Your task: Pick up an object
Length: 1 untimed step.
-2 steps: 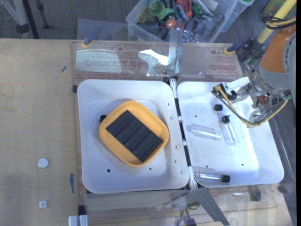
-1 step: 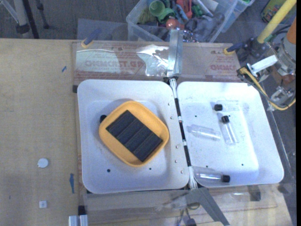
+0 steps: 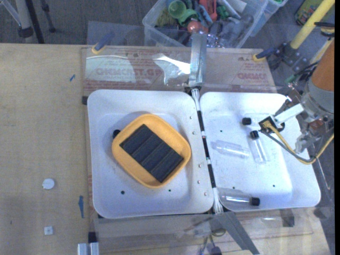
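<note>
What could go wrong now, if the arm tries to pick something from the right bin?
1. The middle vial is clear, lies flat on white and looks round: the hand may miss it, or it may roll away.
2. The near vial lies close to the bin wall, so the hand may strike the wall before it can close on it.

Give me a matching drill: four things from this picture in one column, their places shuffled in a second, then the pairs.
1 yellow tray
2 capped vial
3 white disc
4 toy tub

A on the bench, left of the bins
B beyond the bins
C left bin
D right bin, near edge

Pairs: 1-C, 2-D, 3-A, 4-B
</note>
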{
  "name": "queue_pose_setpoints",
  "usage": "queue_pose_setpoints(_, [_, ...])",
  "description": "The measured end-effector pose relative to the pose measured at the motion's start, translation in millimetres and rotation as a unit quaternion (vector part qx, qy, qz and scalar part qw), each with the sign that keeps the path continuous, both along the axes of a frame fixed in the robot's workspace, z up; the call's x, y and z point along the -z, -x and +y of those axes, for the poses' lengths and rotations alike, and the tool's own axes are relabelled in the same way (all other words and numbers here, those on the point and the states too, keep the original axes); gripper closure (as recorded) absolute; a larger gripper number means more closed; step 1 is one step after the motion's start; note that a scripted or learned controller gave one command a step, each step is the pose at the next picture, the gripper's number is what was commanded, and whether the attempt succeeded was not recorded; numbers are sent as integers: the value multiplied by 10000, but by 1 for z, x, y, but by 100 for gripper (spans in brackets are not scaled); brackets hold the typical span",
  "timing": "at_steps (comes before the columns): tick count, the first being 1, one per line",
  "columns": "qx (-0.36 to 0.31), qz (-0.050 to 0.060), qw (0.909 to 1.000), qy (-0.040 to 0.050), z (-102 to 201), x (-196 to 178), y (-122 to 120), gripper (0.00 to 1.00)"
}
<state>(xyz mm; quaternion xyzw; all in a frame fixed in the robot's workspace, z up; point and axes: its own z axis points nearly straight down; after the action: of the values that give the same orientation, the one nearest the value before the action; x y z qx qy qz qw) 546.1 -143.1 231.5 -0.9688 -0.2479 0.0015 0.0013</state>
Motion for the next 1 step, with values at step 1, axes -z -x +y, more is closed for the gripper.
queue_pose_setpoints(1, [-265, -46, 9996, -1, 38, 144, 22, 0])
